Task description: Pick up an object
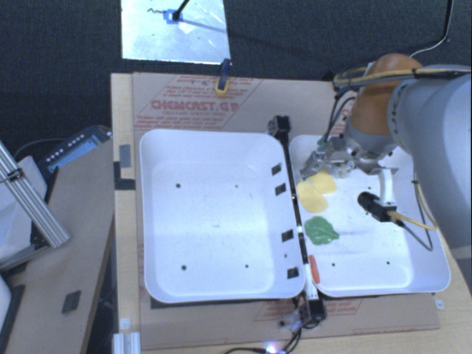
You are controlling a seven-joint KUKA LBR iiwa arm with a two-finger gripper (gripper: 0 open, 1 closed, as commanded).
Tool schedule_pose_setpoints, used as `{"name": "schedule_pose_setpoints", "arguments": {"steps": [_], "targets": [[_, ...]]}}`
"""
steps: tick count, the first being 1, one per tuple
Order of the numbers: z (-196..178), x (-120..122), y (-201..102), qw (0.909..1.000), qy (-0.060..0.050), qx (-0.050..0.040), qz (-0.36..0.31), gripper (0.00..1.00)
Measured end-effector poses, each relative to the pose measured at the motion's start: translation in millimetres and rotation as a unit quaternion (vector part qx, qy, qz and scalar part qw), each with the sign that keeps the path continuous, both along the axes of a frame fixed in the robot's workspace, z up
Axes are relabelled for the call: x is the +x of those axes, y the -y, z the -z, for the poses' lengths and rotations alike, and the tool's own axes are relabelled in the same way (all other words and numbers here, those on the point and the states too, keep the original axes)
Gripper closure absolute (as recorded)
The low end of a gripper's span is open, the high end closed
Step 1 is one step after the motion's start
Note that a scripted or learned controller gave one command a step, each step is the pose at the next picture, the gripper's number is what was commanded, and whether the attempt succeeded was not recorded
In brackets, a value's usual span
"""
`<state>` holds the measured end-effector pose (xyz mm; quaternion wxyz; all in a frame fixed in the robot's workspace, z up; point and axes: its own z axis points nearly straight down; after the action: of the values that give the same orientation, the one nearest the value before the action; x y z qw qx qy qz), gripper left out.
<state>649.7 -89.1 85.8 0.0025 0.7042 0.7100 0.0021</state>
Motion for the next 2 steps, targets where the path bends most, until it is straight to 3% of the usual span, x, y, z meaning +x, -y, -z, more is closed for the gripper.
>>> {"name": "schedule_pose_setpoints", "arguments": {"steps": [1,2], "targets": [[2,-65,16,1.0,-0.005,0.0005,0.004,0.0],[-171,-29,-69,1.0,0.007,0.0016,-0.003,0.0]]}}
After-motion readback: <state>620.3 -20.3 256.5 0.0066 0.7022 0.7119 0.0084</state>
